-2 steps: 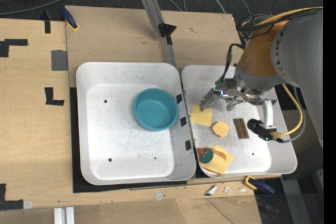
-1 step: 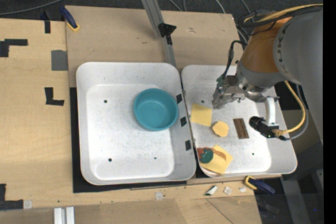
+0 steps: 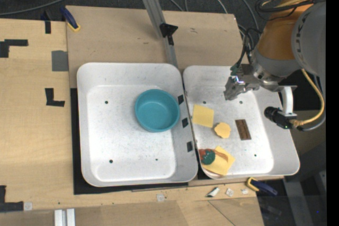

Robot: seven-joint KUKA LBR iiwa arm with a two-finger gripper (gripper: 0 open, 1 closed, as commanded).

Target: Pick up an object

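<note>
The tool [image 3: 233,88] is hanging over the upper part of the right bin [image 3: 275,164], w/ nothing visibly between its tips; whether it's parted or closed I can't tell, too small and dark from this angle.

Candidates are all sitting in the right bin, below and left of the tool. A pale yellow square block [image 3: 203,115] is lying flat near the bin's left wall. Just beside it, lower right, is a smaller yellow-orange rounded piece [image 3: 222,130]. A thin brown bar [image 3: 242,129] is lying right of that, apart from it. Near the front-left corner there's a cluster: a yellow wedge [image 3: 223,160] touching or overlapping a small green and red thing [image 3: 207,156], exact stacking unclear.

In the left bin a teal bowl [image 3: 156,109] is sitting upright, roughly centre.

Handling guess: the yellow pieces are looking like light foam or plastic, prob. stiff enough to pinch, not fragile. The square block is seeming the easiest: flat parallel sides, clear space around most of it, so closing across opposite edges should work. The brown bar is lying v. low and flat, so fingers may skid off. The bowl is prob. smooth and slippery; it would need a rim pinch. The cluster is risking a two-item grab.
</note>
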